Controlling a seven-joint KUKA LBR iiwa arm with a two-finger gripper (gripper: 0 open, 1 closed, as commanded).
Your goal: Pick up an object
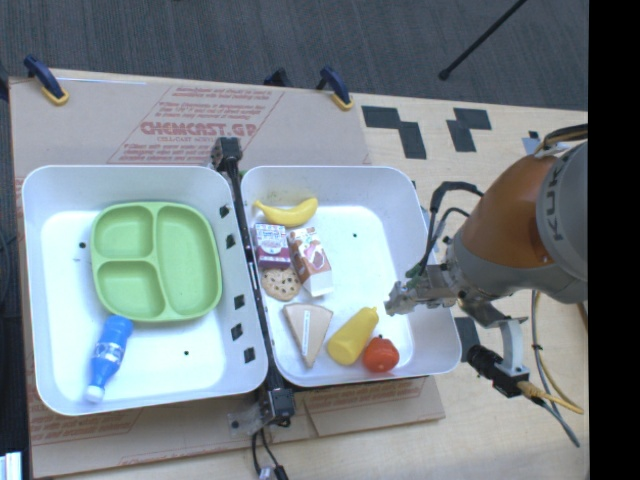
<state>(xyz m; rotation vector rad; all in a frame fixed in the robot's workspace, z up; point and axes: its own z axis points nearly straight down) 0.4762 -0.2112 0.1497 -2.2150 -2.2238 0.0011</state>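
End effector point(408, 298) is hovering over right bin point(425, 230) edge, near tomato point(380, 355) & mustard bottle point(354, 335); can't tell its state.

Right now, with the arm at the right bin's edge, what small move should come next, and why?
Probably a short move leftward into the right bin. The gripper sits over its right rim, holding nothing, and the tomato and yellow bottle lie just left and below it, the nearest things to pick.

The bench point(480, 148) carries a printed cardboard sheet point(190, 128) and two white bins point(40, 268) point(400, 193) side by side.
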